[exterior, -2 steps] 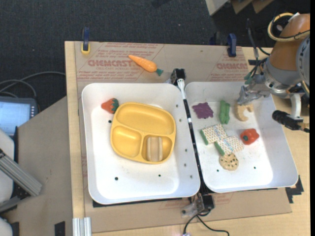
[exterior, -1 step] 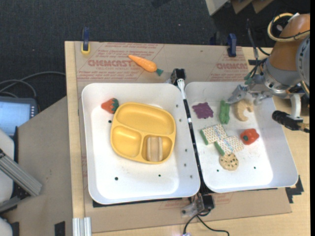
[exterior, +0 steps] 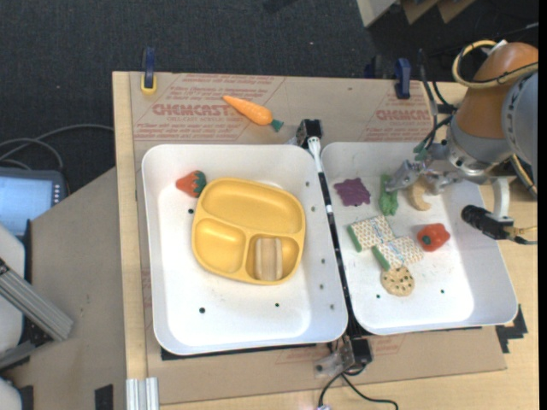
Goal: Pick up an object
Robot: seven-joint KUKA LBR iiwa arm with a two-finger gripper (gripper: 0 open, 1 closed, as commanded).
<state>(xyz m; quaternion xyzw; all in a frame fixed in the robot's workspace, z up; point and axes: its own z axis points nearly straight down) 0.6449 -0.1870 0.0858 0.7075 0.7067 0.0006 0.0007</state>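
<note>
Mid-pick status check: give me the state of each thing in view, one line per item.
gripper: low in the right bin, by the green piece; finger state unclear
green piece: in the right bin, next to the gripper
purple piece: lying loose
red piece: lying loose
cookie: flat on the bin floor
yellow tray: upright in the left bin
strawberry: beside the tray
carrot: on the board, outside both bins

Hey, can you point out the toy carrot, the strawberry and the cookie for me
toy carrot [exterior: 248,109]: camera view, middle of its orange body.
strawberry [exterior: 190,183]: camera view, middle of its red flesh.
cookie [exterior: 397,281]: camera view, centre of its round top.
</note>
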